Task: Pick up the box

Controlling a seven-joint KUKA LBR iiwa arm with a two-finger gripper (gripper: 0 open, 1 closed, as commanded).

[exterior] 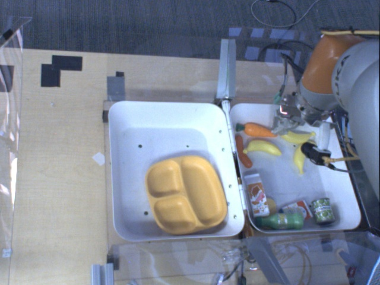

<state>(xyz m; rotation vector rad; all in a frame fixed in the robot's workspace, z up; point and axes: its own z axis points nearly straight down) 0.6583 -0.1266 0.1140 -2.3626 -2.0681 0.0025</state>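
**Ana:** Pale wooden bench (59, 177), dark carpet behind it, and two white bins butted side by side. What sits in the left bin (127, 123)?

**Ben:** One yellow compartment tray (186, 193), lying flat toward the near side. It has nothing to do with the job, as far as I can judge.

**Ana:** And the right bin (350, 212)?

**Ben:** Crowded. An orange carrot (259, 130) at the far left, a red piece (241, 151) along the left wall, a banana (263, 148) just beside the carrot, two more yellow pieces (298, 147) farther right. Along the near wall lie a green bottle (280, 221), a small red-and-white packet (295, 208) and a green can (321, 210).

**Ana:** Where is the box?

**Ben:** The box (256, 195) lies flat against the left wall, near side of that bin, label up, just above the bottle and close to touching it. Being flat, it offers its broad face upward, so I would guess a grasp needs to straddle its narrower width.

**Ana:** And the gripper?

**Ben:** The gripper (289, 116) hangs at the far end of the right bin, above the carrot and the yellow pieces, well apart from the box. The grey arm (356, 76) comes in from the right with its orange band above the wrist.

**Ana:** Is the claw spread or pinched?

**Ben:** I cannot tell; that part is small and cluttered with cables.

**Ana:** So the pick is not yet begun?

**Ben:** So I judge. The arm must travel toward the near-left corner first, and the wall and bottle leave little room there.
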